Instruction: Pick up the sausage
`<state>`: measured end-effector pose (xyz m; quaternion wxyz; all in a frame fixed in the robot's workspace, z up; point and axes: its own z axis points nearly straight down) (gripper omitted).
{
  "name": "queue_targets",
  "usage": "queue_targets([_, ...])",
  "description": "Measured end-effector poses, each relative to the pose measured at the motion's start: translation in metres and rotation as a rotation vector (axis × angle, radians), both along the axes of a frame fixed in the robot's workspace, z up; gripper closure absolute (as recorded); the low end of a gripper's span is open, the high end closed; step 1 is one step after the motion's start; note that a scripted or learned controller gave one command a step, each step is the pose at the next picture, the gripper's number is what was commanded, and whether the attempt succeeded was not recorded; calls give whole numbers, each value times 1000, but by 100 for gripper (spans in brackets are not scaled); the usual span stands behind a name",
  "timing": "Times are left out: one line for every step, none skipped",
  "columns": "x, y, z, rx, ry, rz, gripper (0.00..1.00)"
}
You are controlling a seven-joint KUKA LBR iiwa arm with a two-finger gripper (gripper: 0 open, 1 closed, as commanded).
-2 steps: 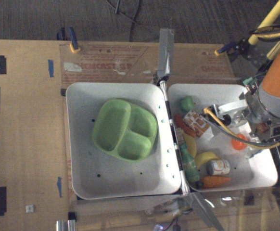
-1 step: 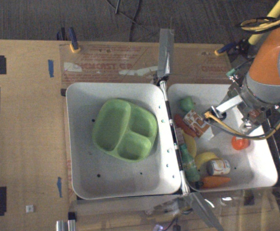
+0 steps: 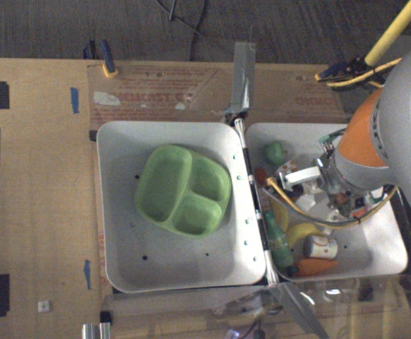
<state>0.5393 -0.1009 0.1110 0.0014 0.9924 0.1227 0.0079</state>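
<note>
One shallow white plastic bin (image 3: 383,254), the right-hand one, shows you the grey arm's gripper (image 3: 330,198) low among clutter, its opening impossible to tell; the small reddish-brown sausage (image 3: 260,177) lies beside that bin's left wall.

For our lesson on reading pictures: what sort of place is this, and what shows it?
Probably a robotics lab: a grey robot arm reaches into a white bin of toy food, beside another bin holding a green plate, on a taped workbench.
</note>
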Motion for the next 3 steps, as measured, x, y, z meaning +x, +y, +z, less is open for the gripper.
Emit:
queue_targets([4, 0, 14, 0, -12, 0, 100])
queue_targets([3, 0, 13, 0, -9, -1, 0])
queue_targets([-55, -6, -21, -2, 0, -46, 0])
